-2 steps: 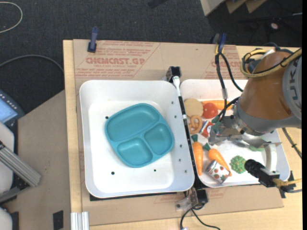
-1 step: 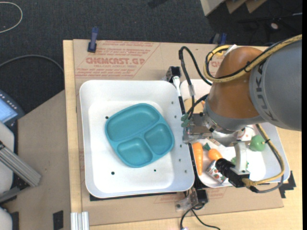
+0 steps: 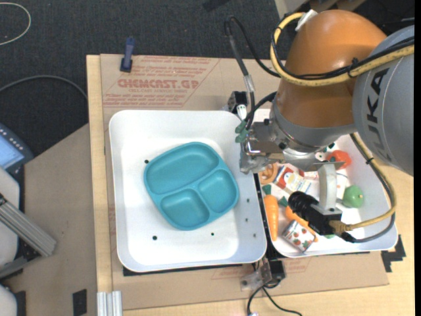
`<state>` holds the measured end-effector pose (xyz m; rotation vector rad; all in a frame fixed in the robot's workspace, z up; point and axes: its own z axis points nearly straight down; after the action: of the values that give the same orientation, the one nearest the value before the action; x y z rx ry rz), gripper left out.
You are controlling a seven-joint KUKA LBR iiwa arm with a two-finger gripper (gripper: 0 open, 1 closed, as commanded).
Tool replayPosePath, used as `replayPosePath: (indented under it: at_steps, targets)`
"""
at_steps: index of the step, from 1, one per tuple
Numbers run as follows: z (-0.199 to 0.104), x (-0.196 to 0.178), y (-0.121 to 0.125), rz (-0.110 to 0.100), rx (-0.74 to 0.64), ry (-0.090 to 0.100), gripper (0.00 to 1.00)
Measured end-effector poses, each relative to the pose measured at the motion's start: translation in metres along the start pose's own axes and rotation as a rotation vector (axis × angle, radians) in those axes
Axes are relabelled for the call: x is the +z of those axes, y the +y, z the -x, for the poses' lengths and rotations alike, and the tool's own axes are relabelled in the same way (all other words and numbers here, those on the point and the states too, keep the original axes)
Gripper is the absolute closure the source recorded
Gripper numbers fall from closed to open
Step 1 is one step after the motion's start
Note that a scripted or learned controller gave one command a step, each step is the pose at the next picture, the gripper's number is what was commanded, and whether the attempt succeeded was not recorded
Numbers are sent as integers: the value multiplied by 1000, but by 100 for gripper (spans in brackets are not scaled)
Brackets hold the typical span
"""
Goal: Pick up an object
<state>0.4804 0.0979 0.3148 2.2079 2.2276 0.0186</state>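
Observation:
The right bin (image 3: 381, 242) holds a pile of small toys: an orange carrot (image 3: 272, 214), a red-and-white carton (image 3: 289, 176), a green round piece (image 3: 353, 195), a red-orange piece (image 3: 339, 157) and a small patterned box (image 3: 297, 234). My gripper (image 3: 263, 158) hangs low over the left part of that bin, under the big orange wrist band. Its fingertips are hidden by the wrist and mounts, and I see nothing held. A pretzel-like brown piece (image 3: 267, 172) lies just below it.
The left bin (image 3: 125, 176) holds a teal divided plate (image 3: 191, 184). Both bins rest on a cardboard-covered bench (image 3: 158, 84). A blue clip (image 3: 127, 54) sits at the board's far edge. Cables run behind the bins.

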Motion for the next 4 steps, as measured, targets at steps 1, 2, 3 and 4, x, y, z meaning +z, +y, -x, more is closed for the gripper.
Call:
replayPosePath:
  at_steps: [1,2,3,4]
  targets:
    - [-25,-51,38,-2,5,-3,100]
    - [-80,67,-5,-26,3,-6,100]
    - [-130,-130,10,7,2,6,100]
    - [-128,-131,9,-9,5,-4,100]
